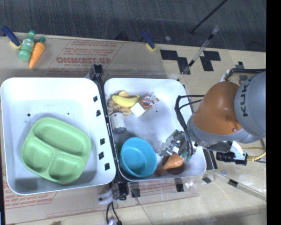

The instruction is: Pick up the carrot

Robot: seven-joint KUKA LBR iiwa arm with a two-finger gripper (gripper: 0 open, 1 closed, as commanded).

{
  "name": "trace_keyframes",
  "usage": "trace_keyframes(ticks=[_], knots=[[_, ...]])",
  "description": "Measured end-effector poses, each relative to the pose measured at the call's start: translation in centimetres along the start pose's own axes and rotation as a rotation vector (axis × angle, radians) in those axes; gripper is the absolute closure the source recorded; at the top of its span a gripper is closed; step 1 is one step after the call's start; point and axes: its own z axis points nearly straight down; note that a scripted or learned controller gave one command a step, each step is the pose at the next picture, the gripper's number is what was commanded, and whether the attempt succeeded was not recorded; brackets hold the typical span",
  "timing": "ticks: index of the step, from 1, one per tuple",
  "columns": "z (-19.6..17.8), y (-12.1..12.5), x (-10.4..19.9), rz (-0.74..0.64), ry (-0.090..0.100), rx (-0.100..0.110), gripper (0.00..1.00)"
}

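I had the gripper down in the right bin, right above the carrot beside the blue bowl; couldn't tell its state.

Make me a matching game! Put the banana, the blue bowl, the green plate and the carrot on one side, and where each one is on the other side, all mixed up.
Things:
1. banana
2. blue bowl
3. green plate
4. carrot

Places:
A. in the left bin
B. outside the bins, on the board at the far left corner
C. far end of the right bin
D. near end of the right bin

Pairs: 1-C, 2-D, 3-A, 4-B
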Motion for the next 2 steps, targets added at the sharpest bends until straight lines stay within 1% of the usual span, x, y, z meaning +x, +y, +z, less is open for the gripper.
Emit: trace_keyframes(ticks=[1, 2], knots=[[0.0, 0.0, 0.0, 0.001, 0.0, 0.0, 0.0], [-1.0, 0.1, -0.1, -0.008, -0.001, 0.001, 1.0]])
